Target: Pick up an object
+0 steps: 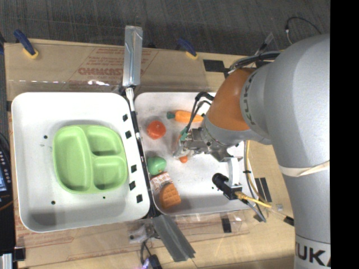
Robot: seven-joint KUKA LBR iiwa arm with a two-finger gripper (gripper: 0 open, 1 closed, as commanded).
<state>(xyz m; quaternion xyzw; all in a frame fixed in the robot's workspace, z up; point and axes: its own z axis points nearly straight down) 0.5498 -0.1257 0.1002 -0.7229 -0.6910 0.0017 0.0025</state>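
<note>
Nearest, at the right bin's (224,203) front edge: a ridged brown bread-like lump (169,195), then a smooth green rounded piece (156,164). Mid-bin, gripper (184,148) lowered beside a tiny orange bit (183,159); cannot tell whether fingers apart or together. Farther back, a glossy red tomato (156,129), and a tapered orange carrot (187,116) lying crosswise, green top pointing left.

A: Any legible markings in this frame?

B: The arm's grey base (312,255) is showing black capitals "KUK" at the bottom edge, the rest being cropped off.

A: Anything else?

B: The cardboard sheet (101,66) behind the bins is carrying red print, appearing upside down. The letters are blurring together, so I am recording it as unreadable.
</note>
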